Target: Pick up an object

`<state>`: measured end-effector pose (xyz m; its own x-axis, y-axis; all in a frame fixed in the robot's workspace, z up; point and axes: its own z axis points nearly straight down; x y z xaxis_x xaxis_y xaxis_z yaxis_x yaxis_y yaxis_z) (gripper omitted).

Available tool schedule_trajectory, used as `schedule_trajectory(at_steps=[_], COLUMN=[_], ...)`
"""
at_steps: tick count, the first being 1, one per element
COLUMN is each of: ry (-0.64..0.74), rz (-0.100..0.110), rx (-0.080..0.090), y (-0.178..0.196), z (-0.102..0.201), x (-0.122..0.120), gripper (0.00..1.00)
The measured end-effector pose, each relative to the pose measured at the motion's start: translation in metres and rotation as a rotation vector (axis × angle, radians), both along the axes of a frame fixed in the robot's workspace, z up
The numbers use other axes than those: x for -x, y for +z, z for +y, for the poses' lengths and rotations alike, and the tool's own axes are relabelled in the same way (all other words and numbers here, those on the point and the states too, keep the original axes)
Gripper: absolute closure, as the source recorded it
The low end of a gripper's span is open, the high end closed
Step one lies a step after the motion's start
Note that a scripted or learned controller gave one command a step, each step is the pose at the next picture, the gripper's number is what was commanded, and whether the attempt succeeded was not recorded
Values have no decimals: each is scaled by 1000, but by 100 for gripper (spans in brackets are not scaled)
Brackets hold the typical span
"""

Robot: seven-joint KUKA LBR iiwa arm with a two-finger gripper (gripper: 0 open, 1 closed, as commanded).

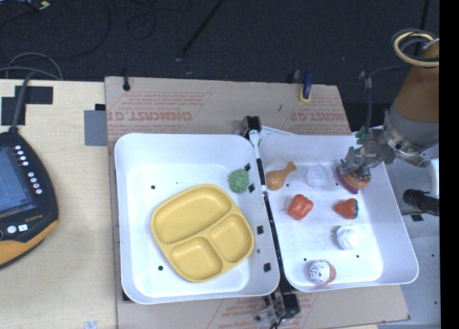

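1. The gripper [356,165] sits low over the upper right part of the right bin [401,249], directly on top of a small purple-and-orange toy [354,179]; whether its fingers are spread or closed cannot be told from this slanted view, and nothing shows the toy actually caught between them
2. That toy lies near the bin's right wall, just above a red strawberry-like piece [346,208] and beside a pale, translucent item [316,175]
3. Judged by its look, it is a light, hollow plastic play-food piece: stiff, smooth, likely to skid or roll away if pinched off-centre, but not fragile
4. The best hold is probably across its widest middle, fingers straddling it squarely, since a rounded top would squirt out of a shallow pinch
5. Other candidates in the same bin are a red pepper [300,206], an orange drumstick [280,174], a white lump [348,236] and a round jar-like thing [320,272]
6. The left bin [136,177] holds a yellow divided tray [202,231] and a green piece [239,180]
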<state>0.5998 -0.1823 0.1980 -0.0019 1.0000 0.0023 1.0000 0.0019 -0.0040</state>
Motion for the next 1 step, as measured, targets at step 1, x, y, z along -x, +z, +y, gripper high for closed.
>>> schedule_trajectory(at_steps=[1], ry=[2], rz=[11], rx=[-4], y=[-93], z=[65], x=[62], gripper=[100])
